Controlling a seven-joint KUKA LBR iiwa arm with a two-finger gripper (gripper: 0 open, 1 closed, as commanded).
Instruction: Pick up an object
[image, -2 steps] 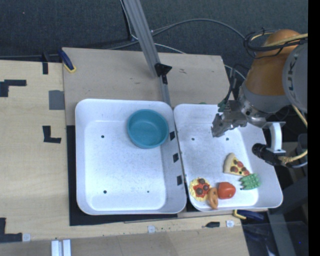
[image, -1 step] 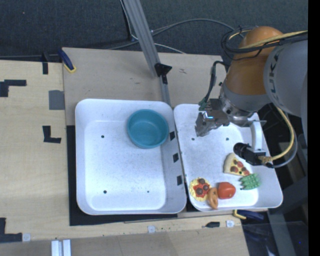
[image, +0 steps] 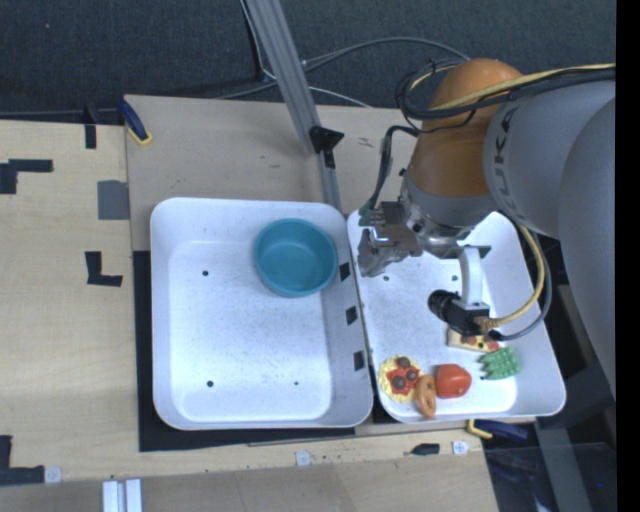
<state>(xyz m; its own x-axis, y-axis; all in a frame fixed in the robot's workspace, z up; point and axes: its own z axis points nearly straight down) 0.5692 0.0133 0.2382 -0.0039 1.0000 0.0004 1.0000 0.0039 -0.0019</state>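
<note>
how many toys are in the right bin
3, along the near edge of the right bin: a yellow toy, a red toy, a green toy. The arm may hide more.

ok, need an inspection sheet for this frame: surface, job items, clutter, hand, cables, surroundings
Surface: tan bench bearing two shallow white bins side by side, left bin and right bin.
Job's things: blue bowl in the left bin's far part; small toy foods along the right bin's near edge: pizza slice, red piece, green piece.
Clutter: black tape marks on the bench, left of the bins.
Hand: hand low over the right bin's far-left corner; finger state cannot be told; nothing seen held.
Cables: black cables looping behind the arm; yellow cable beside the wrist.
Surroundings: metal pole slanting in from the top; dark floor behind the bench.
</note>
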